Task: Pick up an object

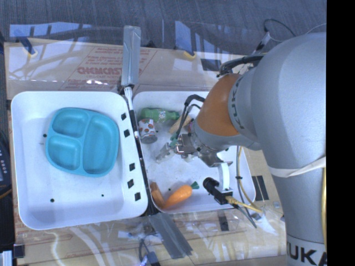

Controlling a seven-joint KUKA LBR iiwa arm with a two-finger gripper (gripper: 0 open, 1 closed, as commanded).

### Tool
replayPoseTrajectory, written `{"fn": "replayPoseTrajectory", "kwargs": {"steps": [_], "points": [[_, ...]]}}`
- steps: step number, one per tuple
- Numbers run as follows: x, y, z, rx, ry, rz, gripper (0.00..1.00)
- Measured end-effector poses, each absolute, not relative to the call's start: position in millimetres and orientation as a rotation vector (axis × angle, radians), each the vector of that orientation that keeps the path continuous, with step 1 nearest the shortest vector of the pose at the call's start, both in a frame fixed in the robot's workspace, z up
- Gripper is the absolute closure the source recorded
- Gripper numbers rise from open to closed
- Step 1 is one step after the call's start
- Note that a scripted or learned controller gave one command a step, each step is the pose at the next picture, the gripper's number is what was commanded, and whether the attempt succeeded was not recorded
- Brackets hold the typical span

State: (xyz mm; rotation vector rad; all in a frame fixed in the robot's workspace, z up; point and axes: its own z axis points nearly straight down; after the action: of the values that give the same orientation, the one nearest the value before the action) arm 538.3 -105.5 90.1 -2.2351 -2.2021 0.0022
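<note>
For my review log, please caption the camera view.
KUKA arm's hand low in the right bin among a carrot and can; blue divided plate in the left bin.

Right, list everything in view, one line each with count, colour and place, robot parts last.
Bins: two, white, side by side on the bench.
Divided plate: one, light blue, in the left bin.
Carrot: one, orange with a green top, near edge of the right bin.
Small can: one, brown and white spotted, right bin by the divider.
Green item: one, far side of the right bin; too blurred to name.
Arm: one, grey with an orange band, over the right bin.
Gripper: one, low over the right bin.
</note>
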Motion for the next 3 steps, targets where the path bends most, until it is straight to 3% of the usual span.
{"fn": "replayPoseTrajectory", "kwargs": {"steps": [1, 2, 3], "points": [[488.5, -159, 96, -2.19, -2.245, 0.002, 0.0], [477.4, -106, 91, -2.057, -2.37, -0.002, 0.0], [532.4, -133, 91, -2.179, -2.26, 0.001, 0.0]]}}
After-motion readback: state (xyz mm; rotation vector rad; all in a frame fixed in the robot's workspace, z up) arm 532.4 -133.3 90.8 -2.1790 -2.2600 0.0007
